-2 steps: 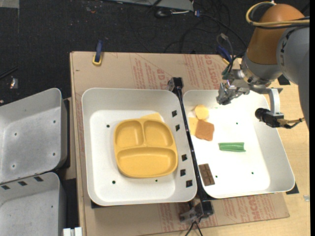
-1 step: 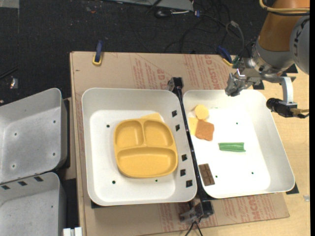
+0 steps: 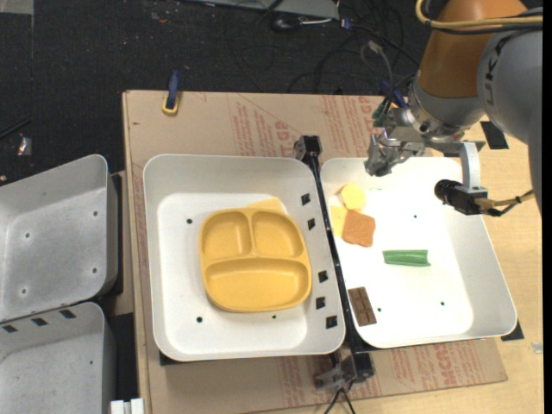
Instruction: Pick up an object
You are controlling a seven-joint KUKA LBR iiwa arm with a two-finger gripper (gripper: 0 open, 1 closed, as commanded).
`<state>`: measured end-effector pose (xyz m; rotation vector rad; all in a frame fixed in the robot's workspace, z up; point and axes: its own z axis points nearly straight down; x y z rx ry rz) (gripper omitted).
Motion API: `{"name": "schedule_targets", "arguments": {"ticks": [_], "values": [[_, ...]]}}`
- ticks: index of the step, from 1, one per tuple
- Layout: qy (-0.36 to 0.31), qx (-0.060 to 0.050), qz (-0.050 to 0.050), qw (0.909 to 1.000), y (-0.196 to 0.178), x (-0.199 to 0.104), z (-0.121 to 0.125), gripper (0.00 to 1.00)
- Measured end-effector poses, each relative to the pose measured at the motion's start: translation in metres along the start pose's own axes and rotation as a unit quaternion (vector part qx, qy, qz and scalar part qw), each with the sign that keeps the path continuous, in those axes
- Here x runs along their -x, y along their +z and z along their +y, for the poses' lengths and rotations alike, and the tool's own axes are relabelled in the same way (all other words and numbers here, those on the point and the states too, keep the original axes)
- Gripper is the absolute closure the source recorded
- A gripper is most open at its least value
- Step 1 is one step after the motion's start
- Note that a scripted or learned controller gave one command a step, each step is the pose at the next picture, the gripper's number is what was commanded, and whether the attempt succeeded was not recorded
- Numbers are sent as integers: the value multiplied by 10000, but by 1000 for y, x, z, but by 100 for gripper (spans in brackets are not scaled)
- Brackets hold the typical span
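Yellow and orange foam pieces are sitting at the right bin's (image 3: 483, 317) left edge, the yellow piece (image 3: 354, 197) just below the gripper (image 3: 380, 164), which is hovering over the far corner. I cannot tell how its fingers are standing. The orange piece (image 3: 360, 228) is touching the yellow one, the green stick (image 3: 405, 258) lying apart, easiest to single out. The yellow divided tray (image 3: 256, 260) is filling the left bin (image 3: 164, 317).

Printed red lettering appears on the brown cardboard sheet (image 3: 250, 117) under the two bins. At upper centre of the frame, a diagonal line of characters runs beside a red rule; the characters are too small and inverted to read. At lower right of the frame, further red print on the same sheet is equally illegible.
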<state>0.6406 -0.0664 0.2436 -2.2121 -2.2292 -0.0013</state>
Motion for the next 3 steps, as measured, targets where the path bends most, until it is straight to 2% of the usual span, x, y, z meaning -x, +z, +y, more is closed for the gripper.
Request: {"name": "schedule_targets", "arguments": {"ticks": [1, 2, 3], "values": [[2, 1, -2, 10000, -3, -45, 1, 100], [2, -5, -4, 10000, 10, -97, 4, 100], [-4, 7, 1, 10000, 0, -150, -1, 100]]}}
